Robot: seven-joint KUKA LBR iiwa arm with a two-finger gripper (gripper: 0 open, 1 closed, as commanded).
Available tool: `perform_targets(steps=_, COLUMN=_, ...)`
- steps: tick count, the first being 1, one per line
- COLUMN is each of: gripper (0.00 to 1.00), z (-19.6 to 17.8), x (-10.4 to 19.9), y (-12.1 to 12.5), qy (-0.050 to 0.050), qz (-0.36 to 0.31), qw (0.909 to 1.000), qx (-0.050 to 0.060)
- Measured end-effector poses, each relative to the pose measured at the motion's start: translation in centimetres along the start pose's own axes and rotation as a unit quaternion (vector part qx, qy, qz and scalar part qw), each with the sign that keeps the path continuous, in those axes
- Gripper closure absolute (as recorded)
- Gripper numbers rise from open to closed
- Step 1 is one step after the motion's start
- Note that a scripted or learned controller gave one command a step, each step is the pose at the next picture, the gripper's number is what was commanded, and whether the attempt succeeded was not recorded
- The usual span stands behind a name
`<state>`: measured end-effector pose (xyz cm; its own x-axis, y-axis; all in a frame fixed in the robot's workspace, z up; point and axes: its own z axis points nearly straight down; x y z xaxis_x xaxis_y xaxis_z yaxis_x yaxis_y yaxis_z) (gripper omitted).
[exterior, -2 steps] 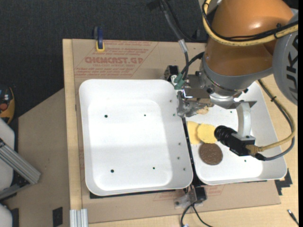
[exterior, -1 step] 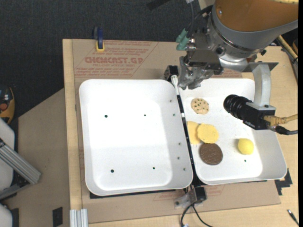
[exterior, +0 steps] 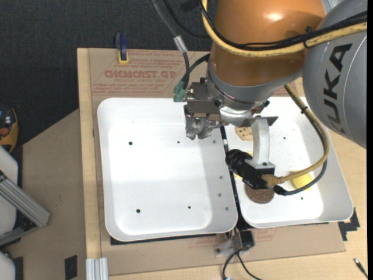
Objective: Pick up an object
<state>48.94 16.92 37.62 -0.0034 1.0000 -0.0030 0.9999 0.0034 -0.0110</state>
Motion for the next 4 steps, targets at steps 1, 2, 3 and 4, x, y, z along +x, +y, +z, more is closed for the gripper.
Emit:
perform_targets(steps=1, gripper=1.00, z=-13.8, x=2.9, y=1.6, qy=0.005, qz=0.000, qw=0.9999, qx=-0.014)
perform_targets(steps=2, gripper=1.00, z=-1.0, x=5.7, y=-1.3, qy=-0.001, qz=0.000, qw=1.0000, qx=0.001)
perform_targets(steps=3, gripper=1.00, z=-13.3, x=5.5, y=-1.1, qy=0.005, qz=0.001, qw=0.9999, qx=-0.012)
perform_targets(steps=4, gripper=1.00, z=0.7, x=5.5, y=-1.2, qy=-0.002, qz=0.002, qw=1.0000, qx=0.002)
